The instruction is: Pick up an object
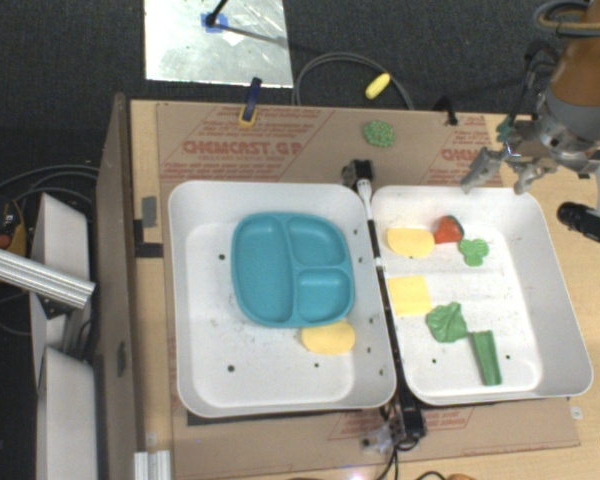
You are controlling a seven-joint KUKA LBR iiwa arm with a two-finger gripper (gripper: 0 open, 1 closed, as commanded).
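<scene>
Camera view: I have the arm coming in at the upper right, orange band up top, wrist pointing down. The tool (503, 171) hangs just above the far rim of the right bin (557, 298), over its back right corner, not touching anything. Its two fingers (477, 174) are spread apart, nothing between them.

Right bin contents, placed against the yellow square (410, 295) near its middle left: yellow oval (411, 241) just behind it, red piece (447, 230) touching that oval's right end, small green leafy piece (473, 252) just right of the red one. Larger green leafy piece (446, 322) just right and front of the square, green stick (486, 357) touching that, toward the front.

Left bin (205, 318): blue divided plate (292, 269) in the middle, compartments empty as far as I see. Yellow round piece (328, 339) at the plate's front edge, touching it.

Loose on the surface behind the bins: green bumpy thing (379, 133), small yellow item (378, 86) farther back.
</scene>
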